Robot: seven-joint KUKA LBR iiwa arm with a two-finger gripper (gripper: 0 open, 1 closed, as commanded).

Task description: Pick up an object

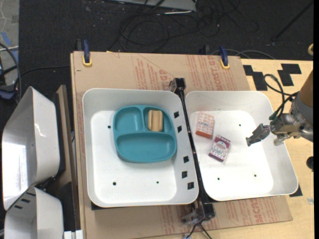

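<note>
Camera view, right bin (279, 178): two small flat packets lie on the bin floor, left of centre.

Item 1: purple packet (220, 148), nearer the jaws. Its long axis runs slightly off the vertical of the frame, top end tipped toward the upper right. It lies flat, face up.

Item 2: orange-and-white packet (204, 125), just up and left of the purple one, near it but apart. Its long axis is close to vertical in the frame, and it also lies flat.

Gripper (257, 135): hangs over the right bin, right of the purple packet and apart from it. Nothing is seen between the jaws; whether they are spread or pressed together cannot be told at this size.

Left bin (94, 183): teal divided tray (144, 148) with a tan block (155, 120) in its upper right compartment, well apart from the gripper.

Risks, as judged:
- Both packets are thin and flat, so the jaws may close above one or skid over its face.
- A descent across the long axis rather than the short may find the packet too wide to span.
- The packets sit close together, so a push on one may shove the other.
</note>
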